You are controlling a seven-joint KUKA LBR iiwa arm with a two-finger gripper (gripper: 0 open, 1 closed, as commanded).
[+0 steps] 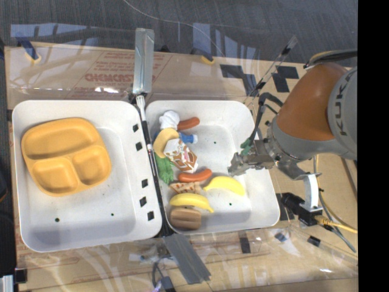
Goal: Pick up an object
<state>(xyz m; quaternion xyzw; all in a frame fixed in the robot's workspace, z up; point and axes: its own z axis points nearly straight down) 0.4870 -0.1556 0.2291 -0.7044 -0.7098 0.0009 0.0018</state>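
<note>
In the right bin (258, 208), gripper (236, 166) — jaws seemingly together — just above 1 banana (226, 185)

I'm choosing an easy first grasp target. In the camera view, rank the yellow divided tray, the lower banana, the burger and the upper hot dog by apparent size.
Largest to smallest:
1. yellow divided tray
2. lower banana
3. burger
4. upper hot dog
The burger and banana look close, so their order is unsure.

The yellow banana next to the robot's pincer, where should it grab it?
Probably across the middle of the banana, coming straight down from above. It lies flat on the bin floor, curved, with bare floor on its near side, and its narrow width suits the pincer.
</note>
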